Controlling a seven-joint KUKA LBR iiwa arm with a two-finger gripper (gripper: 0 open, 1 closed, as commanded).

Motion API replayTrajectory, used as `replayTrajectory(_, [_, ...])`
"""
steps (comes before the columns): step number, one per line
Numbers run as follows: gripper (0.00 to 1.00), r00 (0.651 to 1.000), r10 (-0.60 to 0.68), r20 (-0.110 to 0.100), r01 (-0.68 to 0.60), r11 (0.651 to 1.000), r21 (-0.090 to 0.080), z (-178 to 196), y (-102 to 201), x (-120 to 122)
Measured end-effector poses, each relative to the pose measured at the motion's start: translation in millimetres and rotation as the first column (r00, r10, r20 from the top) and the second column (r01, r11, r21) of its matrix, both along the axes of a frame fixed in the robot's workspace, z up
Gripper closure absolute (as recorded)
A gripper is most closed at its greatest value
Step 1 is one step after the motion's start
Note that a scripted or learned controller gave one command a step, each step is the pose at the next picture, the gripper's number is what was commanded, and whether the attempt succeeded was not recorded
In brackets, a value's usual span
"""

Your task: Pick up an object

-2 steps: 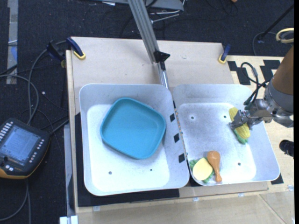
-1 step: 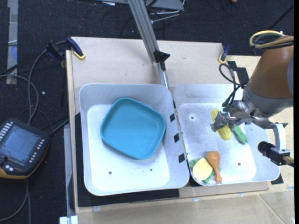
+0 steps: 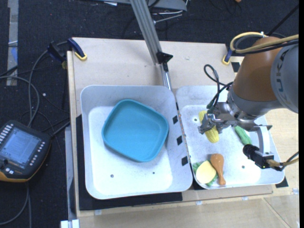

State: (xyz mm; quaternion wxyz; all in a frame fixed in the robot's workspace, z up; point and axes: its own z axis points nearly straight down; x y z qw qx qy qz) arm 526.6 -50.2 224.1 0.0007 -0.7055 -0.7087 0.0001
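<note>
Blue plastic plate (image 3: pixel 135 129) is sitting alone in the left bin (image 3: pixel 95 103), untouched. Moving right, the other bin (image 3: pixel 190 96) is carrying the action: the end effector (image 3: pixel 210 125) is hanging low right over a yellow corn cob (image 3: pixel 212 135), seemingly touching it, though I cannot tell whether it is apart or clamped. A green piece (image 3: pixel 242 135) is lying just beside, with a brown drumstick (image 3: pixel 218 166) and a yellow-green fruit (image 3: pixel 205 173) resting near the front rim. Nothing is looking lifted yet, so the grasp and the raise are remaining.
</note>
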Motion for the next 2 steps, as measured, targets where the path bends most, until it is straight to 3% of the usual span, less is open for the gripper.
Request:
replayTrajectory(1, [1.00, 1.000, 0.001, 0.001, -0.001, 1.000, 0.000, 4, 54, -4])
replayTrajectory(2, [1.00, 1.000, 0.001, 0.001, -0.001, 1.000, 0.000, 6, 112, 12])
